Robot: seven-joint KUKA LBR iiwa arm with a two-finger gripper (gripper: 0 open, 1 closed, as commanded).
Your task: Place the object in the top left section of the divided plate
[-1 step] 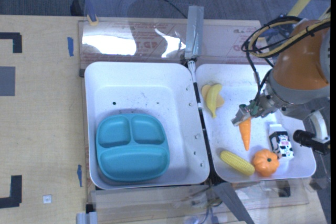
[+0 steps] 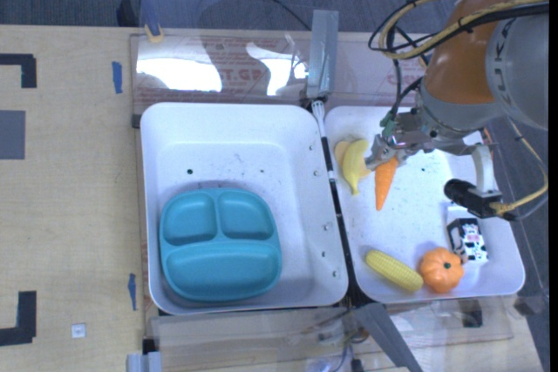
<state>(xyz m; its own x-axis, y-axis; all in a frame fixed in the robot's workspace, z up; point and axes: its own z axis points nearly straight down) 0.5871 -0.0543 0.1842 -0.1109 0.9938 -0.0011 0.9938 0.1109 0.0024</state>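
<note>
The counter (image 2: pixel 61 187) carries two white bins, and my arm (image 2: pixel 488 57) hangs over the right bin (image 2: pixel 506 274) from the upper right of the frame. The left bin (image 2: pixel 174 135) holds the blue divided plate (image 2: pixel 222 244) at lower centre-left, its top left section bare.

My claw (image 2: pixel 390 148) sits at the upper left of the right bin, right at the broad top end of the carrot (image 2: pixel 382 180), which points down the frame beneath it. The carrot's top looks tucked up between my fingers, so I judge I am closed on it, though the grip is shallow (the tip may yet rest on the bin floor, I cannot tell). A banana (image 2: pixel 352 163) lies just beside the carrot on its left, touching or nearly so.

As I read it, the step in hand is the pick, and the carry has not begun. Next I need a clean lift clear of the banana, a pass left over the bins' shared wall, and a descent onto the plate's top left section.

Lower right in the bin lie a corn cob (image 2: pixel 392 269), a small pumpkin (image 2: pixel 440 269) and a little black-and-white toy (image 2: pixel 471 241).
</note>
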